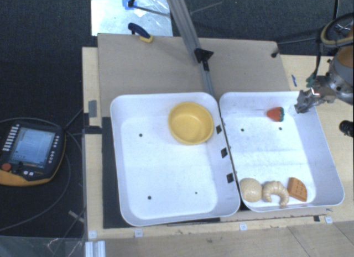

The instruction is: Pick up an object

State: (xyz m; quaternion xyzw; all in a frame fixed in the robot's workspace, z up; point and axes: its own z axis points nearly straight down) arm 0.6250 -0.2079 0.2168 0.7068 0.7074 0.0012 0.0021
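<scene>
bins (166, 206): smooth white plastic | bowl (191, 122): matt yellow plastic | bench (166, 62): matt board

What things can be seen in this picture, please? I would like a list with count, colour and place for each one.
bins: 2, white, side by side on the bench
bowl: 1, yellow, upper part of the left bin
strawberry: 1, red with green top, upper part of the right bin
bread roll: 1, pale beige, bottom edge of the right bin
croissant: 1, light tan, bottom edge of the right bin, right of the bread roll
waffle: 1, orange-brown, bottom edge of the right bin, right of the croissant
control pendant: 1, grey and orange, on the floor left of the bench
clamp: 1, blue and yellow, at the back edge of the board
gripper: 1, grey, over the right bin's upper right rim, right of the strawberry
</scene>
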